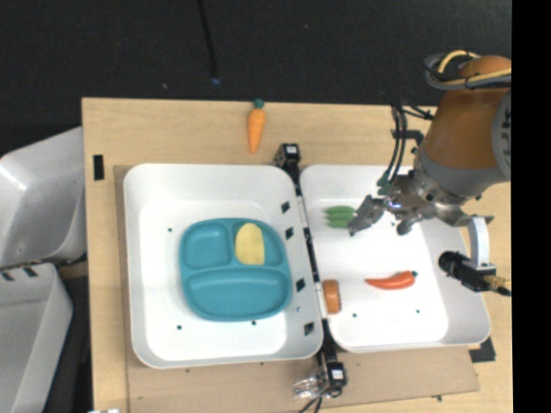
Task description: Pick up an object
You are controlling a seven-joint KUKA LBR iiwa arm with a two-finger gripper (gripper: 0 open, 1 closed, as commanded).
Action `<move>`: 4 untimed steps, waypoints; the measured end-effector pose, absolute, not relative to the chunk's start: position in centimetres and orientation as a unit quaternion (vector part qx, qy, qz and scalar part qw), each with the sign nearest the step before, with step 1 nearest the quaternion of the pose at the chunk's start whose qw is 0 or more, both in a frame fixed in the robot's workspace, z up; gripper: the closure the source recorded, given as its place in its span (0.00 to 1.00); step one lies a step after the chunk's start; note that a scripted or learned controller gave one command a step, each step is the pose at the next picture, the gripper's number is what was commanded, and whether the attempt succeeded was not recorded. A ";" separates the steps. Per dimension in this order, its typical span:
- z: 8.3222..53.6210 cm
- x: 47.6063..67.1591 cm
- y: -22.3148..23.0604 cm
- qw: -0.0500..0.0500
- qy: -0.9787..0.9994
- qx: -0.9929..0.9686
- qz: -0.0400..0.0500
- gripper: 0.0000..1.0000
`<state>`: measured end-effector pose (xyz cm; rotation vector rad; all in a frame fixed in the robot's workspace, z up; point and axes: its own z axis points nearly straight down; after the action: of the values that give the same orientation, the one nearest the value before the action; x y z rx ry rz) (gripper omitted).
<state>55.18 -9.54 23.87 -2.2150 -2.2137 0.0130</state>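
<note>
The fingers (360, 220) of the gripper (383, 219) are spread open above the right bin (430, 334), one touching the green vegetable (337, 216) near its rear edge.

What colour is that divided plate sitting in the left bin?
The divided plate is teal blue, seen clearly in the camera view from above.

Lighting even, fairly bright on bench (172, 127); surroundings at top of frame nearly black. Both white bins close to blown out: left bin (155, 334) and right bin (448, 325) show little surface detail. Soft, short shadows under blue tray (215, 295) and beneath arm (469, 136) at right of frame. Mild glare on white object at left edge (34, 196). Overall softness, low resolution, small things slightly blurred. No marked bending at frame edges.
</note>
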 end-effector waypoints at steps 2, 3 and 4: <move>20.3 55.2 -9.8 0.001 -0.707 -0.707 0.002 0.00; 14.0 54.9 -9.6 0.002 -0.707 -0.707 0.002 0.00; 9.8 54.9 -9.7 0.001 -0.707 -0.708 0.001 0.00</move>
<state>54.88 -9.72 9.84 -2.2220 -2.2182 0.0045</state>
